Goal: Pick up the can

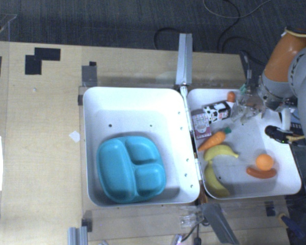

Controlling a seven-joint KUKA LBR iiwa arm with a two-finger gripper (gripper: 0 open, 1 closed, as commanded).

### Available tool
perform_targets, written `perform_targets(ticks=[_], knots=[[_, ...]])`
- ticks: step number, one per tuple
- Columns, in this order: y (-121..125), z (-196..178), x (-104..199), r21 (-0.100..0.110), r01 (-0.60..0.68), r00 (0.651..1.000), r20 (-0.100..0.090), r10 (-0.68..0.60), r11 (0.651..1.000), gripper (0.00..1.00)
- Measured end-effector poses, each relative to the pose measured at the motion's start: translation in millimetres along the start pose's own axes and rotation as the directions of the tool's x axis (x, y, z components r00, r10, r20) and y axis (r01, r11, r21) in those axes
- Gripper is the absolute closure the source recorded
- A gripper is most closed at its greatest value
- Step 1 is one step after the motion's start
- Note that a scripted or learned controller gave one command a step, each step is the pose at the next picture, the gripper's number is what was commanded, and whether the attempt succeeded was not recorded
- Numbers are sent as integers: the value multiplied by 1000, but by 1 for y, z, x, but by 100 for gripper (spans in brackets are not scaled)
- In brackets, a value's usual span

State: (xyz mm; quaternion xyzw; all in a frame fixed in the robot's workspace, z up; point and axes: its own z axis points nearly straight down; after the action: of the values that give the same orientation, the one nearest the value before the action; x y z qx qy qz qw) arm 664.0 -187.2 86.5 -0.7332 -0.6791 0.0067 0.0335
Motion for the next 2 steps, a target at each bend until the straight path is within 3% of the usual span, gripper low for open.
perform_targets(ticks=[1, 2], knots=[[1, -37, -13, -56, -23, 999, 34, 25, 998, 0], [4, 1, 18, -67, -258, 965, 21, 260, 964, 0]])
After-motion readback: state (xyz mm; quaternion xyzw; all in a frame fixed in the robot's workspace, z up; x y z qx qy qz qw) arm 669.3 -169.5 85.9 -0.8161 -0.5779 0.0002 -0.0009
